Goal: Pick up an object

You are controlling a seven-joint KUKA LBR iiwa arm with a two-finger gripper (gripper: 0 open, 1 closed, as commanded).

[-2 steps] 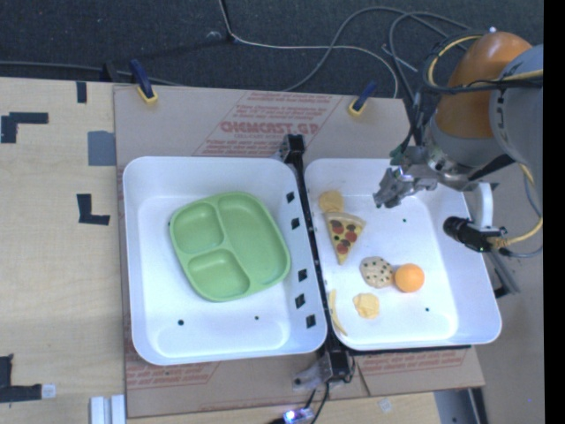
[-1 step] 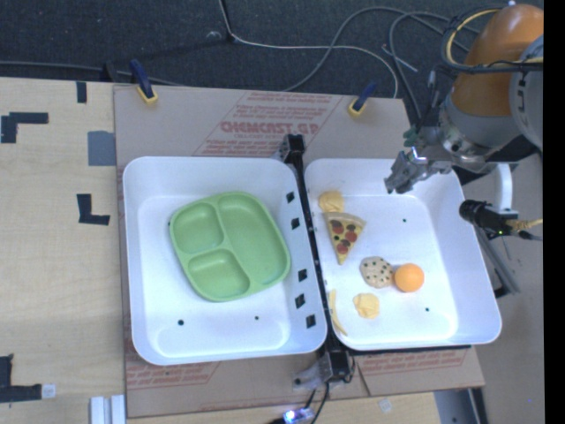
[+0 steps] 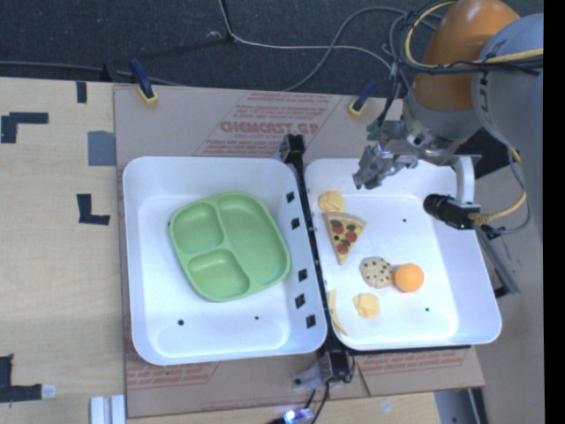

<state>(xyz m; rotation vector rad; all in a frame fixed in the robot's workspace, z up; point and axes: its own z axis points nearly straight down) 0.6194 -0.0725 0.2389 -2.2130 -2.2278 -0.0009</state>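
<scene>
White bins sit side by side: the left bin (image 3: pixel 141 237) holds a green sectioned tray (image 3: pixel 229 246); the right bin (image 3: pixel 459 272) holds toy food, namely a pizza slice (image 3: pixel 343 235), an orange ball (image 3: pixel 408 277), a cookie (image 3: pixel 377 272) and yellow pieces. The gripper (image 3: pixel 369 173) hovers at the right bin's 11 o'clock corner, carrying nothing; finger spread cannot be judged. Picking is not yet begun. Red lettering on the cardboard underlay (image 3: pixel 256 126) is too blurred to read with confidence.
</scene>
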